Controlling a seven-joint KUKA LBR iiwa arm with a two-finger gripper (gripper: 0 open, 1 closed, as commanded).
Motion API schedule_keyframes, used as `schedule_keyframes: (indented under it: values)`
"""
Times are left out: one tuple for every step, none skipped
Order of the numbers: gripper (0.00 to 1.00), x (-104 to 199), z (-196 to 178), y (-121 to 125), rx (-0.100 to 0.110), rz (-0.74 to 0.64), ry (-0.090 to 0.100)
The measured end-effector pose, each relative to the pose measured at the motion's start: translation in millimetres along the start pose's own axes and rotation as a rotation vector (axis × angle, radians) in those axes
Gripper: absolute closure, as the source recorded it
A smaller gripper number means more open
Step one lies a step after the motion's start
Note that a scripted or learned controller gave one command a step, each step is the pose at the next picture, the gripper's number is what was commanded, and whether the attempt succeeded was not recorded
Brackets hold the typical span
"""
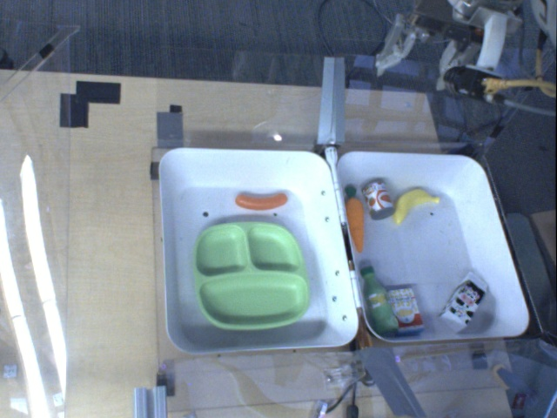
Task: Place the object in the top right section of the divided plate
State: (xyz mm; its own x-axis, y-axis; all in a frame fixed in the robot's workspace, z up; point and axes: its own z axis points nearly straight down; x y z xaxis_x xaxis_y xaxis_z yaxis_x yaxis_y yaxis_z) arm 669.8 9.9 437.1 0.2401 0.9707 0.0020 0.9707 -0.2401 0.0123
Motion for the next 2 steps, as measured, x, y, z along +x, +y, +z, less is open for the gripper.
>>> schedule_keyframes:
  values:
    - [0.00, 0.0, 0.0, 0.0, 0.000, 0.000, 0.000]
    - [0.00, 0.0, 0.0, 0.0, 0.000, 0.000, 0.000]
